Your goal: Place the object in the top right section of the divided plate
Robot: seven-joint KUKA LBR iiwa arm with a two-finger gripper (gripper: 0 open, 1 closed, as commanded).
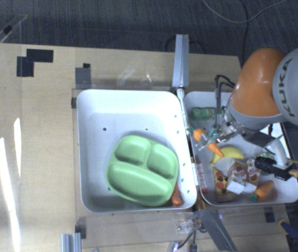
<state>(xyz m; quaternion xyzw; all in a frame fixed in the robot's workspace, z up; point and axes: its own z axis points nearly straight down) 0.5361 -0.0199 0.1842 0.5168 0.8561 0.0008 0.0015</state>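
A green divided plate (141,169) lies in the left bin (93,140), tilted toward the bin's front right corner. Its top right section (162,159) holds nothing. My gripper (215,137) hangs low over the left part of the right bin (290,193), beneath the orange band of the arm (259,88). Directly below the gripper lies a small orange carrot-like piece (216,150), and another orange piece (197,135) sits just left of it. I see nothing held in the gripper.
The right bin holds several toy foods: a green bottle (204,113), a yellow fruit (233,154), printed packets (238,175) and an orange carrot (264,189). An orange item (176,197) sits wedged by the plate's front right edge. A metal divider (181,62) separates the bins.
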